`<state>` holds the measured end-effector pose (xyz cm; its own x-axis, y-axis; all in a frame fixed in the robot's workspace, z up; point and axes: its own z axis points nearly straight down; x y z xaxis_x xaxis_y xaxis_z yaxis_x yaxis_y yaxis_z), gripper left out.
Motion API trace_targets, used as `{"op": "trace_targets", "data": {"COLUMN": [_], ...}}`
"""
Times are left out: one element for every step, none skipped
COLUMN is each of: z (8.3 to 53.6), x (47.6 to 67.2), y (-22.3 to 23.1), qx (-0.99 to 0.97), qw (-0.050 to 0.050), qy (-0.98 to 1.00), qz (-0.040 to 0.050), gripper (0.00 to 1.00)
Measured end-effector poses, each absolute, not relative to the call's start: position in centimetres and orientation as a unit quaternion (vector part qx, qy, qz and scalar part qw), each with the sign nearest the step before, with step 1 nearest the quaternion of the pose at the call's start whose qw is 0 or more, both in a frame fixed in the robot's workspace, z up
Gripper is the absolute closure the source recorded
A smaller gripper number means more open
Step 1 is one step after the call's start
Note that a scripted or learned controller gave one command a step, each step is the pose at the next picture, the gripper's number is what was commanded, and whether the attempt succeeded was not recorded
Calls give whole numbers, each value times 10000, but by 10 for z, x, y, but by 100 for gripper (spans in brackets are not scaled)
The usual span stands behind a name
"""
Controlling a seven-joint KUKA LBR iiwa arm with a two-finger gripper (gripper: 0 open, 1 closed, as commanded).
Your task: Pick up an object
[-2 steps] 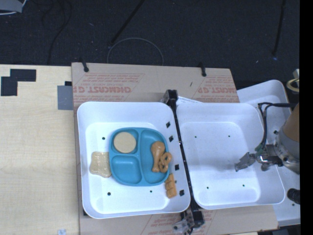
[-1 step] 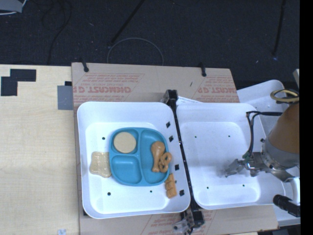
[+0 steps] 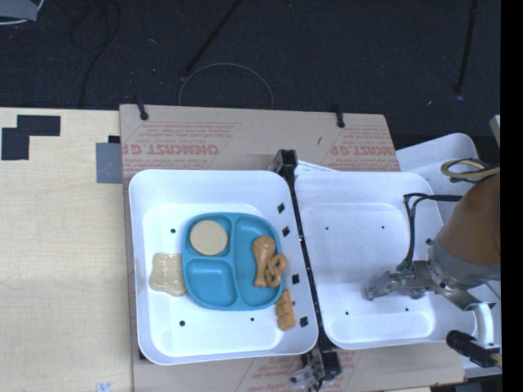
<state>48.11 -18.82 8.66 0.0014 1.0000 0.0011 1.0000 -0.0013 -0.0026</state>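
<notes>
Left bin (image 3: 155, 211) holds blue tray (image 3: 214, 284); gripper (image 3: 382, 287) well apart.

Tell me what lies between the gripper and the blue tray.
In the camera view, bare white floor of the right bin, then the black divider where the bins meet, lie between the gripper and the blue tray. No object sits in that stretch.

Even bright light, soft focus, faint shadows
</notes>
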Motion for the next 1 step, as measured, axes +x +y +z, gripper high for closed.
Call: {"op": "trace_targets", "data": {"z": [99], "x": [482], "y": [-189], "qx": [-7090], "qw": [6], "qy": [-7052], "qz": [-3], "gripper": [100]}}
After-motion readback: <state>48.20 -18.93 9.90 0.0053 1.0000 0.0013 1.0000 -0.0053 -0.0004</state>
